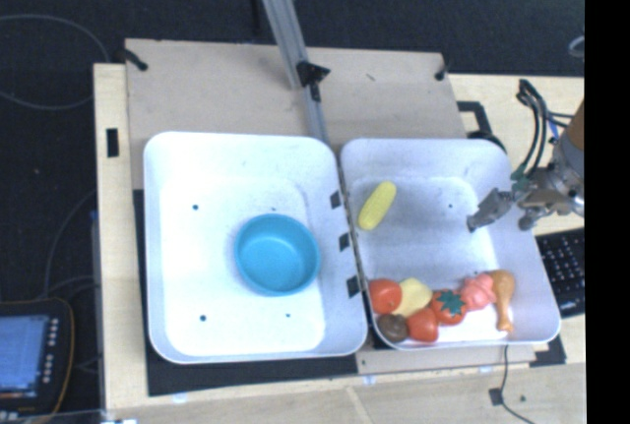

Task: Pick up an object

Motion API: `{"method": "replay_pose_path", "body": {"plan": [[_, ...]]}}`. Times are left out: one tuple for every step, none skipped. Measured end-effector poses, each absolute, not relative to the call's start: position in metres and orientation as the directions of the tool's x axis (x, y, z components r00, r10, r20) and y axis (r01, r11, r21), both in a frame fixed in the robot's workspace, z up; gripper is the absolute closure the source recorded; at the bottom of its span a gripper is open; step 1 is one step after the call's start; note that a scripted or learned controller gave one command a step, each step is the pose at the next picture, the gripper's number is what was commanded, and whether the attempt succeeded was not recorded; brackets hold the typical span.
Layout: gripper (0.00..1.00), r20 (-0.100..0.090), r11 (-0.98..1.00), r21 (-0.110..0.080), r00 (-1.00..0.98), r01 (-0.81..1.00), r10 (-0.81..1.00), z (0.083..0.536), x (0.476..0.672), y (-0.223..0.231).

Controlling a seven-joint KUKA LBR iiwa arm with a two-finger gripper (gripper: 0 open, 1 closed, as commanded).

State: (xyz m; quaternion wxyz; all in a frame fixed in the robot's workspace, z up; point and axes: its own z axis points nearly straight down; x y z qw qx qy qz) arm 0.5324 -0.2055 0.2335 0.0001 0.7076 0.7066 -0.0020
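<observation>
Claw (pixel 512 209) hangs empty, fingers spread, over right bin's (pixel 423 156) right edge, well apart from corn (pixel 376 205) near its left wall and toy pile (pixel 438 302) crammed along near edge; risk: pile crowding causes a slipped or double grab.

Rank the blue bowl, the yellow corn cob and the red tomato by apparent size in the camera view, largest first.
1. blue bowl, clearly largest.
2. yellow corn cob.
3. red tomato, slightly smaller than the cob, though the gap is modest.
</observation>
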Motion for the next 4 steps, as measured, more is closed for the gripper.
{"method": "replay_pose_path", "body": {"plan": [[0.00,-0.002,-0.001,-0.005,0.001,1.000,1.000,0.190,0.531,-0.209],[0.00,-0.003,-0.001,-0.003,0.001,1.000,1.000,0.126,0.529,-0.207],[1.00,-0.002,-0.005,0.008,0.005,1.000,1.000,0.143,0.532,-0.208],[1.00,-0.001,0.004,0.009,-0.004,1.000,1.000,0.209,0.532,-0.212]]}}
